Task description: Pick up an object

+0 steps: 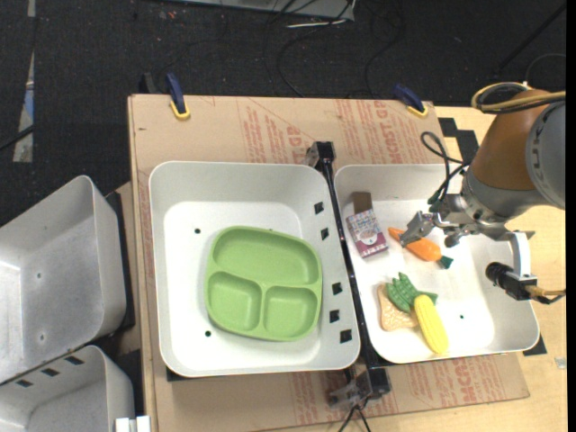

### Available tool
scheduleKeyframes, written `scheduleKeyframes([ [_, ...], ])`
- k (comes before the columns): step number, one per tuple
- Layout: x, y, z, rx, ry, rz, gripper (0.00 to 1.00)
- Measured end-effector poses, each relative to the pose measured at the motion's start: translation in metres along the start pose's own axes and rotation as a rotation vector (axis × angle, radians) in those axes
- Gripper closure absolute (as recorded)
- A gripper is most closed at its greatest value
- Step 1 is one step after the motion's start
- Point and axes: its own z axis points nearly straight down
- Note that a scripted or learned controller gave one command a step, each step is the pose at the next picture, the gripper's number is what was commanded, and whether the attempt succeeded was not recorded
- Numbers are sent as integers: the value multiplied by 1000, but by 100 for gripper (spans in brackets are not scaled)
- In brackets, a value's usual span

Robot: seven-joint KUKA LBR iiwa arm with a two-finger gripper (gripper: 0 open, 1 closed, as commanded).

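Observation:
My gripper [433, 232] hangs low over the upper middle of the right bin [504, 336], open, its two grey fingers apart. An orange toy carrot [426, 248] lies on the bin floor right under the fingertips, partly covered by them; I cannot tell whether they touch it. To the left of the gripper lies a small brown and pink box [365, 228]. A yellow toy corn cob [431, 323] with green leaves [404, 291] rests on a tan slice [391, 313] near the bin's front.
The left bin [166, 268] holds a green divided plate [264, 283]. A black bar [337, 232] separates the bins. The orange-banded arm [508, 160] stands over the right bin's far right corner. Grey tubs [49, 268] sit to the bench's left.

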Motion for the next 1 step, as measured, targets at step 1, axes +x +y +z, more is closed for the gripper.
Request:
scheduleKeyframes([
  [1, 0, 1, -13, -4, -1, 0, 100],
])
